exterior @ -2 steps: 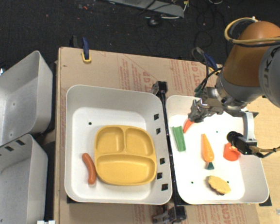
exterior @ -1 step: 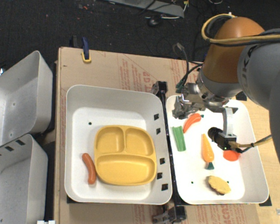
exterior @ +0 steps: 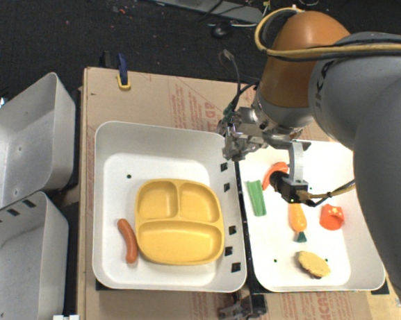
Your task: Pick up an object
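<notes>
A: Camera view, left to right: red toy sausage [exterior: 128,240] beside yellow divided plastic plate [exterior: 180,221], in left white bin [exterior: 99,182].
B: And the claw [exterior: 238,144]?
A: Over the bins' shared edge. Opening: cannot tell. Nearest, green plastic stick [exterior: 256,197], right white bin [exterior: 269,252], likely target.

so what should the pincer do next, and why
Probably shift over the green stick and lower. The pincer hangs over the inner rim of the right-hand bin, and that stick lies nearest to it there.
</notes>
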Robot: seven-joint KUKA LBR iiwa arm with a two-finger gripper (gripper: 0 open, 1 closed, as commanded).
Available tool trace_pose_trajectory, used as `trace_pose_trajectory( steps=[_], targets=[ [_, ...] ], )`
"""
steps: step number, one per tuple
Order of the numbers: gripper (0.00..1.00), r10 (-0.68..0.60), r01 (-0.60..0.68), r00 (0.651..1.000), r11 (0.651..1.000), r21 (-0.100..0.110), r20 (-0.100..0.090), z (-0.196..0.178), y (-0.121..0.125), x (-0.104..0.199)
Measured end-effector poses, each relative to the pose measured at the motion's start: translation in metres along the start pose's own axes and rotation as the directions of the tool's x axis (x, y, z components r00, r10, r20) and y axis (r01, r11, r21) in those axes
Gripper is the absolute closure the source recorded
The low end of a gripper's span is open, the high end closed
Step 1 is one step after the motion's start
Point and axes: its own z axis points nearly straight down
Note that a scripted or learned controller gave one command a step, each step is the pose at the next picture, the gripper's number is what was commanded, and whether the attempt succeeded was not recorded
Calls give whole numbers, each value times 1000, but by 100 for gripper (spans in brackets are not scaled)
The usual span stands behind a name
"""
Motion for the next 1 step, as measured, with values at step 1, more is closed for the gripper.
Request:
trace_pose_trajectory(
  steps=[1],
  targets=[
    [100, 1, -1, 1000, 1000, 4, 0, 12, -1, 49]
  ],
)
